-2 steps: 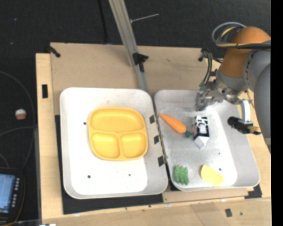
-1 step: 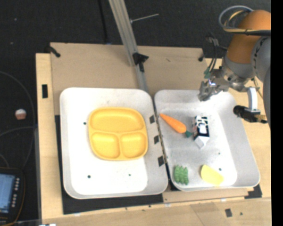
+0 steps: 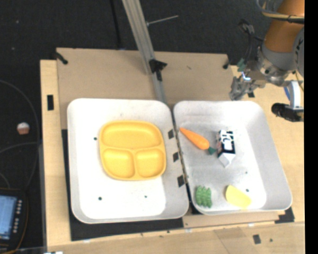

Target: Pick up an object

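Gripper [image 3: 243, 89]: above far rim of right bin [image 3: 270, 136], clear of contents; finger state cannot be determined. Right bin contents: carrot [image 3: 195, 138] near left wall; black-and-white carton [image 3: 226, 147] just beside carrot's green end; green piece [image 3: 203, 195] and yellow piece [image 3: 237, 196] along near wall, apart. Left bin [image 3: 85, 194]: yellow divided plate [image 3: 132, 149] at centre.

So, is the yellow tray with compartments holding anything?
Empty. The yellow tray in the left bin shows three bare compartments, with nothing lying in them.
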